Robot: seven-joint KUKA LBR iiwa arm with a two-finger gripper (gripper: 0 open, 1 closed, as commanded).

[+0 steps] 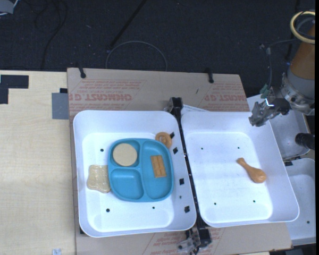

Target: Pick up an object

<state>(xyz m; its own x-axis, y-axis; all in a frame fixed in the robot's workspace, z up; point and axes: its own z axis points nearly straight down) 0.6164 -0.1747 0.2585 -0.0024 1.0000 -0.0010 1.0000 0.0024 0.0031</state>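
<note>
The left bin holds a blue divided tray with a round tan cracker and a brown rectangular biscuit in its compartments. A pale yellow slice lies left of the tray, and a small tan ring-shaped piece lies at the tray's upper right. An orange-brown drumstick lies in the right bin, toward its right side. My gripper hangs at the right bin's upper right corner, above the rim, well clear of the drumstick.
Brown cardboard lies under both bins. A black divider runs between them. The grey arm with its orange band comes in from the upper right. Pale wooden bench spreads to the left.
</note>
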